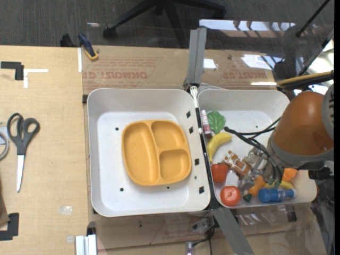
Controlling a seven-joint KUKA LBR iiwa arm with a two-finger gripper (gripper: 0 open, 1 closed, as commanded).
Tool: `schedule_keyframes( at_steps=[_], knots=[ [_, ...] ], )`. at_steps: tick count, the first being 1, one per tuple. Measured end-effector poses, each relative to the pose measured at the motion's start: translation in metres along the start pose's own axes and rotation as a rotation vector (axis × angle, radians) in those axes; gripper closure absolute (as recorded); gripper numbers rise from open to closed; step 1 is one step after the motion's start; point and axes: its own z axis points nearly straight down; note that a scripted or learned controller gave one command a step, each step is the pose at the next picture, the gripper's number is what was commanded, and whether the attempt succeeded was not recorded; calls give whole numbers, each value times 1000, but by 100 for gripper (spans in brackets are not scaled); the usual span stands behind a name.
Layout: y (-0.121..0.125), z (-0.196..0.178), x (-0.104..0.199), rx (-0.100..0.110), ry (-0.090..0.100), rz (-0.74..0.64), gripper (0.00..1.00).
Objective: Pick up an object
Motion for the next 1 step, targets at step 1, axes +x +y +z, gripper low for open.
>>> schedule_keyframes(
  at_steps=[1],
  knots=[
    [2,-9,-1,-1,-3,-4,100]
  ],
)
